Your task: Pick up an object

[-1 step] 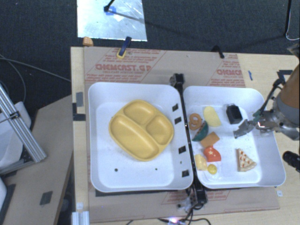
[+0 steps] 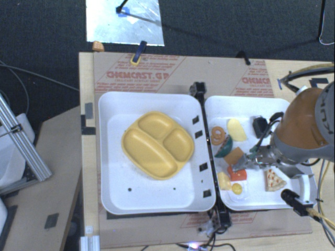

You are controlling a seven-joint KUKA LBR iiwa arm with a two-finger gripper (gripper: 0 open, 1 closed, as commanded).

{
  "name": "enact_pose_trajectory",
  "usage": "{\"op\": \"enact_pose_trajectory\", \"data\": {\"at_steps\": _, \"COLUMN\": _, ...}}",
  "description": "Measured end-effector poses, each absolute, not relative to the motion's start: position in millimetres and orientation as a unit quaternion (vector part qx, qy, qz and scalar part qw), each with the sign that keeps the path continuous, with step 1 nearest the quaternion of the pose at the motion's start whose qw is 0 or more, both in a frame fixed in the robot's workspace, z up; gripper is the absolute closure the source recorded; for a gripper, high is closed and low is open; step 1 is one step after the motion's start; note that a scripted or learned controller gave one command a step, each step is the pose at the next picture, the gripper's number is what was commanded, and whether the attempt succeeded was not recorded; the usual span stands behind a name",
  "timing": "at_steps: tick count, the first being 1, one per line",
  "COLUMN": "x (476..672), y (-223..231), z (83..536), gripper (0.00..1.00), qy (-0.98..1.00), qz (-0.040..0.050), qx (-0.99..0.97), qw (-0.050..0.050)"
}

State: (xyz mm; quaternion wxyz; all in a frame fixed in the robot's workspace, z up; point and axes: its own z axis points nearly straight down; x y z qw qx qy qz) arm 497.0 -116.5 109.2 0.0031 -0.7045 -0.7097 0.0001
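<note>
We read "CHEMCAST GP" on the brown protective sheet. The metal two-finger gripper sits in the right white bin, jaws clamped on the small brown block.

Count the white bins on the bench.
2. The left bin holds a yellow divided plate; the right bin holds small toy foods, with the gripper over them.
</note>
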Motion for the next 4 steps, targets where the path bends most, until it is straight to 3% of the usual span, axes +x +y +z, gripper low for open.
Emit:
{"op": "enact_pose_trajectory", "data": {"at_steps": 1, "x": 488.4, "y": -41, "z": 188, "gripper": 0.0, "qy": -0.711, "qz": -0.004, "qx": -0.703, "qw": -0.002}}
{"op": "enact_pose_trajectory", "data": {"at_steps": 2, "x": 488.7, "y": -46, "z": 195, "gripper": 1.0, "qy": -0.709, "qz": -0.0023, "qx": -0.705, "qw": -0.002}}
{"op": "enact_pose_trajectory", "data": {"at_steps": 3, "x": 537.1, "y": -30, "z": 282, "gripper": 1.0, "qy": -0.71, "qz": -0.0047, "qx": -0.704, "qw": -0.005}}
{"op": "enact_pose_trajectory", "data": {"at_steps": 4, "x": 510.4, "y": 36, "z": 201, "gripper": 1.0, "qy": -0.711, "qz": 0.0009, "qx": -0.704, "qw": 0.003}}
